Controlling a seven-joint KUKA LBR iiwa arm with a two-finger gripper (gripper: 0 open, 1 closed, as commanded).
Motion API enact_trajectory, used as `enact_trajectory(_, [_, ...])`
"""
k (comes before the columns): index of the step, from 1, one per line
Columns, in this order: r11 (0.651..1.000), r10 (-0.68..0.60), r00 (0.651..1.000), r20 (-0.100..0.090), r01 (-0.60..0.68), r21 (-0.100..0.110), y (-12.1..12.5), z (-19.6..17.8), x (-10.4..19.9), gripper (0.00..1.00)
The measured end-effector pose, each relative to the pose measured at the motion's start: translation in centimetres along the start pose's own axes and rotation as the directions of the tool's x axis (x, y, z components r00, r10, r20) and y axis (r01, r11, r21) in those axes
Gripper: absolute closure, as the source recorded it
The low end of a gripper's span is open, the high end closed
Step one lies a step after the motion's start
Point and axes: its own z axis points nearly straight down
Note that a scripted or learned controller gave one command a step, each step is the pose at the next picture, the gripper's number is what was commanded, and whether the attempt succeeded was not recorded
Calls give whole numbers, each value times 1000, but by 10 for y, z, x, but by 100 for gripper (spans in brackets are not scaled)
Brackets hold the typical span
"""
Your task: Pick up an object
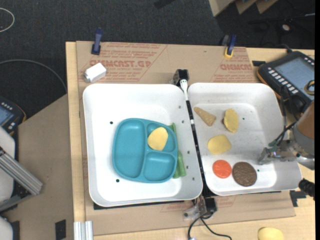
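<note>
Gripper (266, 155) hung low over the right part of the right shallow white bin (260, 95), reaching in from the right; whether spread or pressed together could not be told. Nothing seen between its tips. Just left of it, apart from it, lay a flat round brown disc (244, 173), with a round orange-red piece (222, 168) beside that near the bin's front wall. Further up sat a pale yellow rounded lump (219, 144), then a yellow oval piece (231, 120) and a tan wedge-shaped piece (204, 115) toward the back.

Across the dark divider, in the left shallow white bin (100, 134), rested a teal plastic divided tray (131, 149) carrying a yellow rounded piece (158, 138) in its upper right compartment. Against the tray's right edge showed a green strip (180, 161).

On the cardboard-covered desk (150, 59), behind the left bin, lay a small white block (95, 72); blue clamps (96, 41) gripped the back edge.
</note>
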Motion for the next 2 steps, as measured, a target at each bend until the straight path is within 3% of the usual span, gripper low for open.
enact_trajectory(1, [1000, -7, 1000, 3, 7, -10, 65, -1, 3, 100])
enact_trajectory(2, [1000, -2, 1000, -1, 2, -1, 33, 0, 2, 100])
